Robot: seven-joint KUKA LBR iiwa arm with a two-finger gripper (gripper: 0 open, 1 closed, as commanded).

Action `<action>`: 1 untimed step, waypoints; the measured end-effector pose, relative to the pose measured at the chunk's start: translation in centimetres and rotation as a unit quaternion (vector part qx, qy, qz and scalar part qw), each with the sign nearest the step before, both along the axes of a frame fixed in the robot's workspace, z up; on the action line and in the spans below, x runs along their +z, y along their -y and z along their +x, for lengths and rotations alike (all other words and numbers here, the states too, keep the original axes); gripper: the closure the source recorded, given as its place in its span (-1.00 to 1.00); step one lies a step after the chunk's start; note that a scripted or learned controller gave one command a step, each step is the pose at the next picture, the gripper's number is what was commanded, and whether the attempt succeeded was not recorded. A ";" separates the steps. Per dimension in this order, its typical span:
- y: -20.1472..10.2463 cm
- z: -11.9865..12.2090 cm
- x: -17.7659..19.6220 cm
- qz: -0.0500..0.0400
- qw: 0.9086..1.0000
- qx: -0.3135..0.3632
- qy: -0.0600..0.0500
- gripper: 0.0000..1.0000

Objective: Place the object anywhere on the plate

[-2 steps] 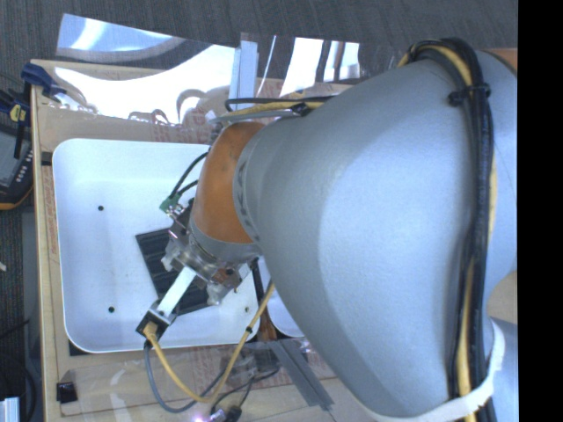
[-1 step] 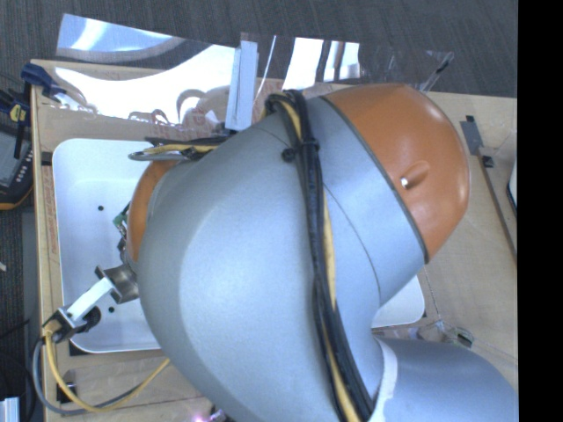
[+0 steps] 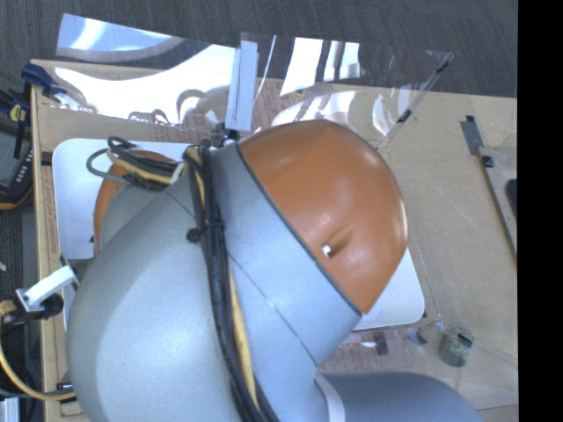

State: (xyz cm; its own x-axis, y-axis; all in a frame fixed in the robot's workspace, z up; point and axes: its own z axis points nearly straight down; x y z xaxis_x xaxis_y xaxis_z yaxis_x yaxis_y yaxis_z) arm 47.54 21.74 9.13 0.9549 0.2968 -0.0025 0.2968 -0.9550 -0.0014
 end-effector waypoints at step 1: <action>1.8 6.4 9.8 0.001 0.987 0.160 -0.001 -1.00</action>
